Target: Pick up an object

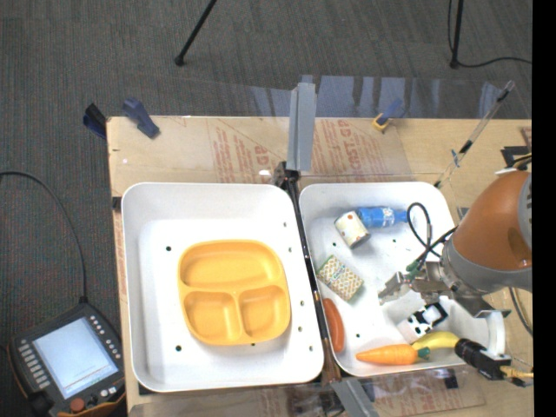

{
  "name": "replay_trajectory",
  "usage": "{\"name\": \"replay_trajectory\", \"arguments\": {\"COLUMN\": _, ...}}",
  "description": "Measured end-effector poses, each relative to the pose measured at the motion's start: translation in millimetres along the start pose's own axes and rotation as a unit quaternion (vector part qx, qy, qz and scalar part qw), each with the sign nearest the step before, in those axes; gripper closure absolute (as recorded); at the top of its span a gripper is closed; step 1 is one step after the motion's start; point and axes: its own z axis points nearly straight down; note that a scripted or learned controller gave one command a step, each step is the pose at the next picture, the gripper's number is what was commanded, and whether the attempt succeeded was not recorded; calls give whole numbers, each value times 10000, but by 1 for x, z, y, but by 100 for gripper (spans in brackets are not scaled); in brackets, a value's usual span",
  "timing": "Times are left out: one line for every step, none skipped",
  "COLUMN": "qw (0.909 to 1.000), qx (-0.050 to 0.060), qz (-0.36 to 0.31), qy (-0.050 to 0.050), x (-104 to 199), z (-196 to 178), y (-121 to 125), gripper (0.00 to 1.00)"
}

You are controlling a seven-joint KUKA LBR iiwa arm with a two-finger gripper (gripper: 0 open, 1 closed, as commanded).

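Arm: the grey arm with its orange band enters at the right edge of the frame, and its two-finger gripper (398, 287) hangs low over the right-hand white bin (393, 195), at that bin's middle right.
Jaws: apart, with nothing between them.
Nearest targets: a small black-and-white block (424, 321) lies just below and right of the gripper; a patterned, cushion-like square packet (340, 278) lies to its left, near the bin's centre.
Other objects: an orange plastic carrot (391, 354) and a yellow banana (443, 341) sit along the bin's lower edge; a small white cylinder (352, 228) and a blue bottle (380, 217) lie in the upper part; a red-orange sausage shape (334, 324) hugs the left wall.
Left bin: a yellow divided plastic tray (234, 290) rests in the left-hand white bin (148, 207).
Doing it well: I judge the packet the cleaner pick, since it lies apart from its neighbours. Centre the open jaws over it, descend straight, close, then lift.
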Motion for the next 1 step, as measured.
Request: {"name": "replay_trajectory", "arguments": {"qw": 9996, "qx": 299, "qz": 18, "qy": 5, "x": 20, "z": 35, "y": 126, "gripper": 0}}
